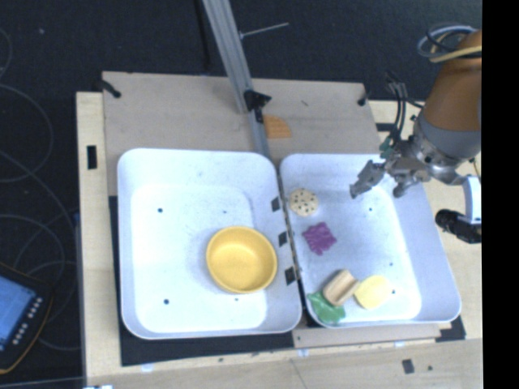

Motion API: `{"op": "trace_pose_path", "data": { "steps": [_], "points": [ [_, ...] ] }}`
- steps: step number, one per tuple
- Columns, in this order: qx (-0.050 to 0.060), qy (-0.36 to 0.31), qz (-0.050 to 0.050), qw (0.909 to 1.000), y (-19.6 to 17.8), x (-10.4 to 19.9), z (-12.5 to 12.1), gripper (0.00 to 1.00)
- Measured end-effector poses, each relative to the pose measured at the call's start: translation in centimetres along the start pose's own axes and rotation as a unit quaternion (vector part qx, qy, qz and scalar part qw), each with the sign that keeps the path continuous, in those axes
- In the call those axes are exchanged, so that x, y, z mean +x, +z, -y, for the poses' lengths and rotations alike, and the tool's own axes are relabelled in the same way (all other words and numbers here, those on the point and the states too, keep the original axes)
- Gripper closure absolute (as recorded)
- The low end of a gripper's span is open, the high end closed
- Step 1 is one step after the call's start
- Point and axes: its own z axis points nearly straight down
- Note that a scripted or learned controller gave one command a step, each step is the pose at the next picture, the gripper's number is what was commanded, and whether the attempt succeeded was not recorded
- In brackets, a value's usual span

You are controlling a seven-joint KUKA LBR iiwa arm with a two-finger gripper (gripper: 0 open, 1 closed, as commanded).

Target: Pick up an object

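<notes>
My gripper (379, 183) hangs over the upper right part of the right bin (422, 241), its two fingers spread apart with nothing between them. In that bin lie a speckled round cookie (304, 202) near the upper left, a purple lumpy piece (319, 237) below it, a tan cylinder (339, 285), a yellow rounded piece (372, 292) and a green piece (324, 309) at the bin's front edge. The gripper is to the right of the cookie and apart from every object. A yellow bowl (240, 258) sits in the left bin (162, 185).
A grey metal pole (231, 51) slants up from the divider between the bins. An orange tag (276, 127) lies on the bench behind them. Black cables and a handheld screen (16, 310) are at the far left.
</notes>
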Motion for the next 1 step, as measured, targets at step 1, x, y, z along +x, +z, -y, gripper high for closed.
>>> {"op": "trace_pose_path", "data": {
  "steps": [1],
  "points": [
    [0.0,0.0,0.0,1.0,4.36,-0.55,0.38,0.0]
  ]
}}
